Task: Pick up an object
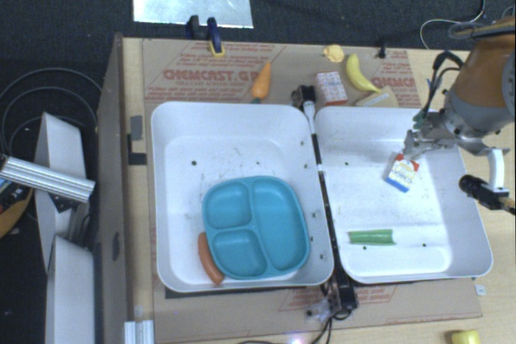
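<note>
My gripper (414, 147) hangs over the upper right part of the right bin (463, 254), at the end of the grey arm with its orange band. A small white packet with blue and red print (401, 173) lies tilted directly below and left of the gripper tip, touching or nearly touching it. Whether the packet is gripped I cannot tell. A flat green stick (371, 237) lies lower in the same bin. In the left bin (173, 173) sits a blue divided plate (254, 225) with an orange sausage (210, 258) beside its left edge.
Behind the bins on the cardboard lie a carrot (260, 81), a small printed box (330, 86), a banana (359, 72) and a small yellow piece (333, 53). A black ridge (318, 165) separates the bins. Cables and a black part (484, 191) crowd the right side.
</note>
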Robot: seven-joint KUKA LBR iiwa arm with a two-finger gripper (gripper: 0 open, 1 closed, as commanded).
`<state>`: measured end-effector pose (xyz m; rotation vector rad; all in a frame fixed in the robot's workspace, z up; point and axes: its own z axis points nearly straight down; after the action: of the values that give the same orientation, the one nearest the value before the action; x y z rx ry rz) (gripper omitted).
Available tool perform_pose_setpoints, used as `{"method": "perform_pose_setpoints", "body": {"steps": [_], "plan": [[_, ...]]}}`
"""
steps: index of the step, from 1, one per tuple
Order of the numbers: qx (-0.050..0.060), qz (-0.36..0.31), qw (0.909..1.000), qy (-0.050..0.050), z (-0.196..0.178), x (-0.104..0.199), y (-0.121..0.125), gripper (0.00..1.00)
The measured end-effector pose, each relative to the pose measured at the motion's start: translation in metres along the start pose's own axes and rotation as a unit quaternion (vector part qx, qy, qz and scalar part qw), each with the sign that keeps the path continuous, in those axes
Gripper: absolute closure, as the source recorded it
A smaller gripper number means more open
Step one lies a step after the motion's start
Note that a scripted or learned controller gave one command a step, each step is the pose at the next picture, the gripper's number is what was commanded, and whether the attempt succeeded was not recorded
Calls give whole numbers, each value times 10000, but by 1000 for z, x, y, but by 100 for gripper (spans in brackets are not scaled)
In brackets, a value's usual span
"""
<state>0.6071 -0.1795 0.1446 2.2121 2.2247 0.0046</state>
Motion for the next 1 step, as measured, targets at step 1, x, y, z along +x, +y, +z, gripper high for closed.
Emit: {"method": "perform_pose_setpoints", "body": {"steps": [1], "plan": [[8,27,10000,-1,-21,-13,-14,100]]}}
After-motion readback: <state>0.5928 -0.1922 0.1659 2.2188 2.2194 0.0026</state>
